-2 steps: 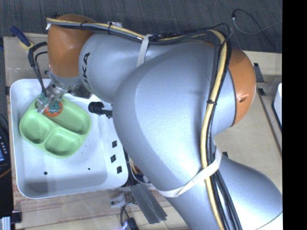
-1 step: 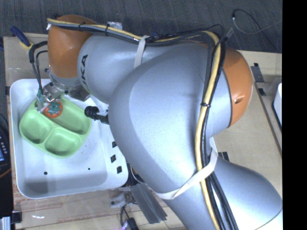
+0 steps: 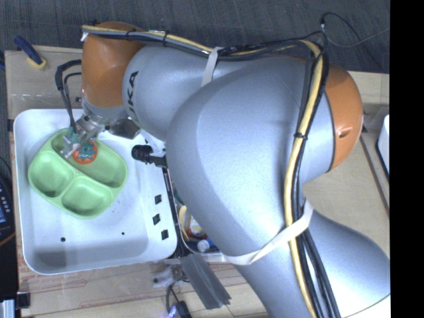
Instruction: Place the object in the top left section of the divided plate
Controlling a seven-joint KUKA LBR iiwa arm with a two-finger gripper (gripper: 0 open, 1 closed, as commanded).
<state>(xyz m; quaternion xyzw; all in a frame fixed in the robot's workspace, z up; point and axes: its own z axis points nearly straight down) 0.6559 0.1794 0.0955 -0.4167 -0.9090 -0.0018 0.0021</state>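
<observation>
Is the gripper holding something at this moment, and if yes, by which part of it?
It cannot be told. The gripper sits over the green divided plate, right at a small orange object, but the view does not show a hold.

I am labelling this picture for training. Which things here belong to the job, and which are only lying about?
For the job:
- green divided plate in the left bin
- orange object lying on the plate
- claw, right over that object

Lying about:
- blue and yellow tool on the bench
- small coloured items in the right bin
- white left bin
</observation>
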